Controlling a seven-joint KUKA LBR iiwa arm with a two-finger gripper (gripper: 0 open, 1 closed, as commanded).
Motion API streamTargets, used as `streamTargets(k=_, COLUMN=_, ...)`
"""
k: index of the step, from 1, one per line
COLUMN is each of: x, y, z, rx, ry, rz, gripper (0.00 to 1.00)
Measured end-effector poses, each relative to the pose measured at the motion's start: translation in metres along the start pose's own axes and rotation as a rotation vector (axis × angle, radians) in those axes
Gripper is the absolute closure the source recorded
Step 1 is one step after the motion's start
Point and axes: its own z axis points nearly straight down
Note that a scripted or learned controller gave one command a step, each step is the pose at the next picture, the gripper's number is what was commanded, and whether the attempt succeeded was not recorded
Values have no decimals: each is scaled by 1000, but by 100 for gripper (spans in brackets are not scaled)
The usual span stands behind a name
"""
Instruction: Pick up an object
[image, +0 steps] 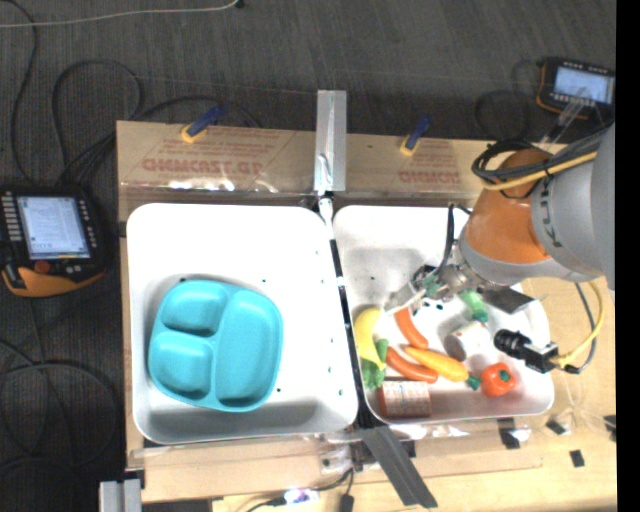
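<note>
Dark carpet strewn with cables surrounds the worktop (560, 420), which bears two shallow white bins. Leftmost, the left white bin (160, 225) holds a turquoise plastic divided plate (215, 342). Next, the right white bin (385, 235) has toys crowded along its near edge: a yellow banana (367, 328), orange plastic carrots (425, 358), a red tomato (498, 379). Above them, the pincer (440, 285) hangs low over bare bin floor, just behind the carrots; whether it is apart or together cannot be told. Nothing is visibly held. Likely risk: the tight clutter lets a descent nudge neighbours, or close on air beside them.
</note>
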Motion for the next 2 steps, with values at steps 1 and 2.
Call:
streamTargets(k=1, x=-3, y=2, z=0, rx=-1, ry=13, rz=81, gripper=0)
streamTargets(k=2, x=4, y=3, z=0, rx=0, ry=4, rz=48, gripper=0)
